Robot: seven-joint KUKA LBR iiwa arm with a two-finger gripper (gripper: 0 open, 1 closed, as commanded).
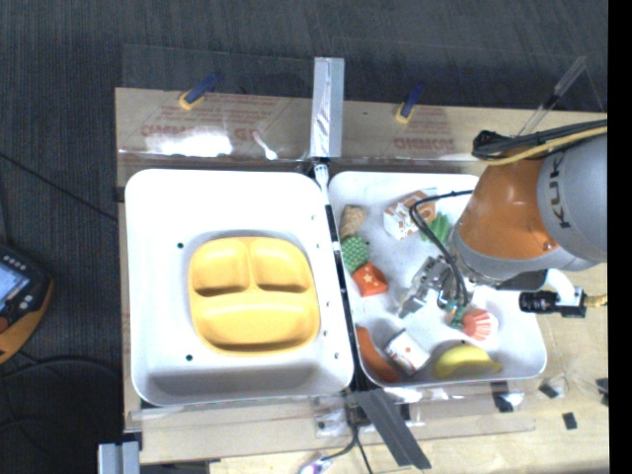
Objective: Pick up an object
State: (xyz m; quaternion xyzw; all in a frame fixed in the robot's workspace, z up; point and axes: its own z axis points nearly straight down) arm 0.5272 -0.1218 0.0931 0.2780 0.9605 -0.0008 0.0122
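Note:
The right bin [528,349] holds several small objects. Among them are a red cube [370,279], a green checked piece [354,254], a tan lump [353,219] and a white and orange carton [403,216]. Along the front lie a yellow banana [464,360], a small white box [406,349] and a red-brown piece [374,355]. My gripper [430,289] reaches down into the middle of this bin, right of the red cube and just left of a red and white strawberry-like toy [478,322]. I see nothing clearly between its tips.
The left bin [158,215] holds a yellow divided plate [255,292]. The arm's orange band [504,220] covers the right bin's far right part. A ridge [336,265] separates the two bins. Clips and tape sit on the board behind them.

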